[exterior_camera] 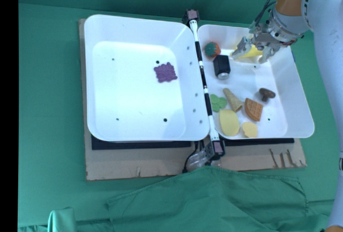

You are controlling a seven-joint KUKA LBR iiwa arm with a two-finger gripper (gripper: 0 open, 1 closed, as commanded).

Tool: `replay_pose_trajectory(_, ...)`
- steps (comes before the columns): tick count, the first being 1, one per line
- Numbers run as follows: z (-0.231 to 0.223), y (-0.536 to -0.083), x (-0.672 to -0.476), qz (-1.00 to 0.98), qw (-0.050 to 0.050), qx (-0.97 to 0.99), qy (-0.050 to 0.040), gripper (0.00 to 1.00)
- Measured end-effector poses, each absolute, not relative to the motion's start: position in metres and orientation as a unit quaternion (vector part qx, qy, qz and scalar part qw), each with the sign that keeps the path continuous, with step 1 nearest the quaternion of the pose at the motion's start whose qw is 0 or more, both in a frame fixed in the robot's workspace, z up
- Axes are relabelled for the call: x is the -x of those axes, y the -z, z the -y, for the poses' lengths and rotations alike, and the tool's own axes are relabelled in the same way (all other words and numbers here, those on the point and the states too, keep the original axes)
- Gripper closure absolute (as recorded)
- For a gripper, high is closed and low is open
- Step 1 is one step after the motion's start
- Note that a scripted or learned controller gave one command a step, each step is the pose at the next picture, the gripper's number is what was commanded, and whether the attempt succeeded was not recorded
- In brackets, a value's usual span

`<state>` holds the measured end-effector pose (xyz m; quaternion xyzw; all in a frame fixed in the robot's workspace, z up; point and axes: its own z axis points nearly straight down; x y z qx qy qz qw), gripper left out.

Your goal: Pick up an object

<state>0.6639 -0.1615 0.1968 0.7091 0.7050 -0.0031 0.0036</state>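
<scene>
Here, a purple bumpy grape cluster (165, 72) is lying alone in the left white bin (107, 32); further right, the hand (254, 50) is clamping a yellow wedge-shaped toy (249, 53) above the right white bin (300, 118). The shallow pinch is risking a slip.

Two bins side by side on bench (48, 91). Left bin (107, 32) holds one flat piece (165, 72) right of centre. Right bin (300, 118) holds can (222, 67) at far left, waffle (253, 109) and mushroom (266, 94) near right. Tool (252, 50) over far end.
</scene>
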Motion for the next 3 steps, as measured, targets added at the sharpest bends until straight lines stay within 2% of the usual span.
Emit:
replay_pose_trajectory(1,0.164,-0.183,-0.692,-0.701,-0.020,-0.713,0.0197,0.00)
replay_pose_trajectory(2,0.160,-0.183,-0.691,-0.699,-0.015,-0.715,0.0208,0.00)
replay_pose_trajectory(3,0.164,-0.193,-0.688,-0.696,-0.019,-0.717,0.0265,1.00)
